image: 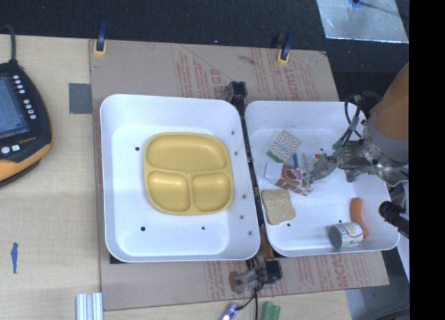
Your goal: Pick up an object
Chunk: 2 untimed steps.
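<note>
Several small packets point(292, 172) lie just left of the claw point(321, 167).

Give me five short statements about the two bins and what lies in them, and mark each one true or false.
1. The yellow divided plate lies in the left bin. True.
2. The small can stands in the left bin. False: it lies on its side in the right bin, near the front corner.
3. The orange sausage-shaped piece lies close to the can. True.
4. The gripper hangs over the yellow plate. False: it is over the right bin, beside the small packets.
5. The tan slice of bread lies in the right bin. True.
</note>
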Motion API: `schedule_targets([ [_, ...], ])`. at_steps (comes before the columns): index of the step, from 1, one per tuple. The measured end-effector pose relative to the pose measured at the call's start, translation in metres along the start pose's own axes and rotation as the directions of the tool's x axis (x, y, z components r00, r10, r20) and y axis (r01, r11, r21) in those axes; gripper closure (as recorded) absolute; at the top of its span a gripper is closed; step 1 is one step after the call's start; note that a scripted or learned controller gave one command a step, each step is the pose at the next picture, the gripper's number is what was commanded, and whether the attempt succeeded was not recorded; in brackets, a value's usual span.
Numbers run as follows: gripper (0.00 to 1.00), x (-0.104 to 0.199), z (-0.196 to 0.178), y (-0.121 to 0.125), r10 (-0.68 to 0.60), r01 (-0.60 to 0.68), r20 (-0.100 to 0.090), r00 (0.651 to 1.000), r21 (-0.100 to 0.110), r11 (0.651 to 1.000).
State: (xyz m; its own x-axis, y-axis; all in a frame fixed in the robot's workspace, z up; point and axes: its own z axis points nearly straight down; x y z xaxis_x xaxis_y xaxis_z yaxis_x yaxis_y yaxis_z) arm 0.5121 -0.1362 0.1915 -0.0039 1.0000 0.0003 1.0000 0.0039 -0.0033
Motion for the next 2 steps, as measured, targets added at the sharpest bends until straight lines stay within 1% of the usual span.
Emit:
schedule_targets([
  [1,0.0,0.043,0.033,0.058,-0.003,0.003,0.002,1.0,0.0,1.0],
  [2,0.0,0.034,0.078,0.038,-0.003,0.003,0.004,1.0,-0.02,1.0],
])
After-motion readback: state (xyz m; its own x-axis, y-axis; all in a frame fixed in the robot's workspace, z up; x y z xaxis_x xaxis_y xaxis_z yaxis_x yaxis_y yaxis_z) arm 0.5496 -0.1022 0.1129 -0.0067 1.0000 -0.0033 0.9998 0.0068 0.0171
